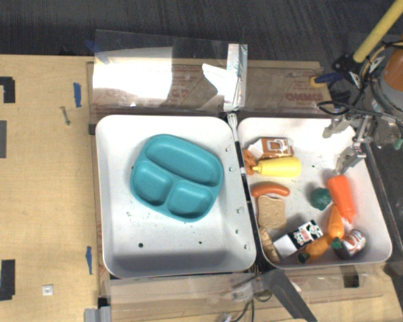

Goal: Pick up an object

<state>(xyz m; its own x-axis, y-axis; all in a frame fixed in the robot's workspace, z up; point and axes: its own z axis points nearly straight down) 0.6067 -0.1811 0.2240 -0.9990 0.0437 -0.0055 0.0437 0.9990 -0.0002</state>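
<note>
Crowding the right bin (383,243): carrot (342,194), mustard bottle (280,168), bread slice (271,211).

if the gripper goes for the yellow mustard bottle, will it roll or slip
The yellow mustard bottle lies on its side in the right bin, so its rounded body may roll if nudged. It looks like smooth plastic, probably slippery and light. The brown pack close behind it might block rolling.

1. I see two bins, the left bin (114,233) and the right bin (379,243), both smooth white plastic with a dull sheen.
2. The teal tray (177,176) looks like matt plastic.
3. The bench (40,200) reads as pale, unvarnished wood.
4. The toy carrot (342,194) looks like glossy plastic.
</note>
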